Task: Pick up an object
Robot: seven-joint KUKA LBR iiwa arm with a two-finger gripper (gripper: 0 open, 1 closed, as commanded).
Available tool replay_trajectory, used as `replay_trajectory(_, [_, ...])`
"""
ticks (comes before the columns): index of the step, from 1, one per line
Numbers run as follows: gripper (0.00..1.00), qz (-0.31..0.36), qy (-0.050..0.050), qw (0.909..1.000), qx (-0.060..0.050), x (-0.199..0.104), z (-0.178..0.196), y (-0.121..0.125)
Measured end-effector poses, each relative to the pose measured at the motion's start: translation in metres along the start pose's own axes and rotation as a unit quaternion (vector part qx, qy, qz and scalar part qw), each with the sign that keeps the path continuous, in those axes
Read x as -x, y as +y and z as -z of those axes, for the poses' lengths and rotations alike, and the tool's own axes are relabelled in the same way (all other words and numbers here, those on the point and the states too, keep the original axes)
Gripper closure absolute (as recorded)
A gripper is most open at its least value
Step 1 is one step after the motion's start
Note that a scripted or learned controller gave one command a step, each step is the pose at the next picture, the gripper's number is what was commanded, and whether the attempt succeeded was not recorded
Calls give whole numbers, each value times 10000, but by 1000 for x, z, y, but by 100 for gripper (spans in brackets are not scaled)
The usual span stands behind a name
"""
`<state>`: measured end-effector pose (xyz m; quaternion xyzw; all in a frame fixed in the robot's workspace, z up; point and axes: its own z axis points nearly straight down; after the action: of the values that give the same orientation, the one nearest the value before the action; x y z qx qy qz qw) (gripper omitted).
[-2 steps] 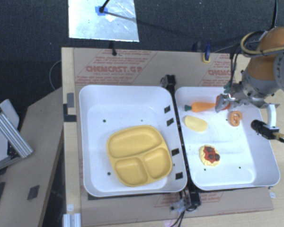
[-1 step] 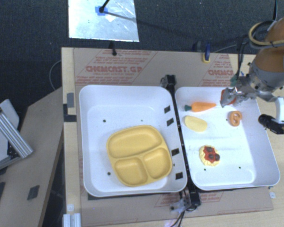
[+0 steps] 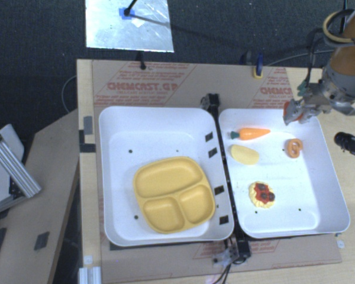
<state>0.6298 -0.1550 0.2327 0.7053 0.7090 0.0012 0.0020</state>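
Camera view from above the worktop (image 3: pixel 59 158) takes in two shallow white bins set side by side on a brown printed sheet. At far left, the left bin (image 3: pixel 115 129) carries a yellow divided tray (image 3: pixel 174 193), three compartments in all, lying slightly askew toward the bin's near side. Across the black seam between the bins, the right bin (image 3: pixel 328 176) holds four small items. A toy carrot (image 3: pixel 252 134) lies near the far wall with its long axis running almost straight across the frame, green top at the left by the seam and orange tip pointing right. Just in front of it rests a pale yellow oval piece (image 3: pixel 244 154), its longer side also running left to right. Nearer the camera sits a small round yellow piece with red topping (image 3: pixel 262 194). An orange ring-shaped piece (image 3: pixel 293 148) lies to the right of the carrot, well apart from it. At far right, the grey arm with its orange band (image 3: pixel 349 61) reaches in over the bin's far right corner, wrist angled down and to the left. The gripper (image 3: pixel 296 112) hangs above the bin wall, beyond the ring; whether the jaws stand wide or narrow cannot be told.
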Motion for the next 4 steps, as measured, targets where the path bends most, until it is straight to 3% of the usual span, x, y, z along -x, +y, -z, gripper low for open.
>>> replay_trajectory(4, [100, 28, 17, 10000, -23, -193, 20, -46])
